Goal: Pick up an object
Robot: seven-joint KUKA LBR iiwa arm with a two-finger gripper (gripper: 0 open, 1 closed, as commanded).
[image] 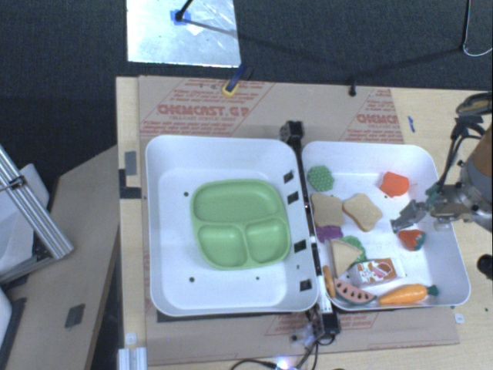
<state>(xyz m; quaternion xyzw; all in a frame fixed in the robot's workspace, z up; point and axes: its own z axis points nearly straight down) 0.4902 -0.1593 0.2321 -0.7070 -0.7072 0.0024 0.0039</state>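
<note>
While the hand [410,218] hovers over the right bin [443,272], we cannot tell its opening; a strawberry [412,240] lies just at its six o'clock.

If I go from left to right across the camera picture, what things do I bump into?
Green divided plate → green bumpy ball → slice of toy bread → orange block → toy strawberry → gripper and arm.
</note>
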